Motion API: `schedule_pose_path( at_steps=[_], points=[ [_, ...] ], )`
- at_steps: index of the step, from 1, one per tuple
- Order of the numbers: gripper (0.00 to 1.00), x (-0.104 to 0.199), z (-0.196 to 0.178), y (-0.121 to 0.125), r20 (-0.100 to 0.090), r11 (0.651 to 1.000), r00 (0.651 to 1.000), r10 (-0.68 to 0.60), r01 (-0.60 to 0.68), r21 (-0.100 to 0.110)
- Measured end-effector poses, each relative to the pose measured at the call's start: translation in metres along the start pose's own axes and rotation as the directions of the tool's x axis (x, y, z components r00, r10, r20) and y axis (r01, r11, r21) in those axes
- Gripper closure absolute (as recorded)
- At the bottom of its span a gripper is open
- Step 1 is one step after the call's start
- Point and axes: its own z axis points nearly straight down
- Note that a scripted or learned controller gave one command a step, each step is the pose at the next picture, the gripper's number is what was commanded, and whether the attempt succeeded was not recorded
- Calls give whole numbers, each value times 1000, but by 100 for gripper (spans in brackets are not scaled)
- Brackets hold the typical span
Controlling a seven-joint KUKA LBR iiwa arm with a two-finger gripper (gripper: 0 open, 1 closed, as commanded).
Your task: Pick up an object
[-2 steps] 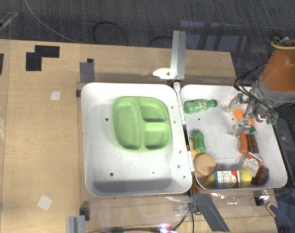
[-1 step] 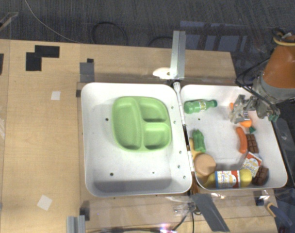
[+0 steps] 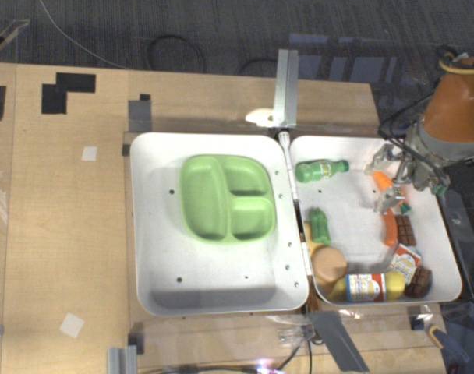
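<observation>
Over right bin [image 3: 447, 232], fingers [image 3: 389, 199] blurred among clutter; spread and hold unclear; orange item [image 3: 382, 181] partly hidden.

A green divided plate [image 3: 226, 198] lies in the left white bin [image 3: 155, 287].

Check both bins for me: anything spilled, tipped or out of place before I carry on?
Nothing looks spilled or broken. The green bottle and the yellow bottle both lie on their sides in the right bin, as loose items would. The green divided tray sits flat in the left bin. The end effector hangs over the right bin's far side.
</observation>
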Motion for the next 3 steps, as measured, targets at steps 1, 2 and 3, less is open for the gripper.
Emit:
schedule_pose_path(
  at_steps=[1, 2, 3],
  points=[
    [0, 21, 13, 38, -12, 999, 999, 36, -36, -2],
    [0, 60, 12, 45, -11, 1000, 1000, -9, 9, -2],
    [0, 78, 10, 60, -8, 1000, 1000, -27, 27, 0]
  ],
)
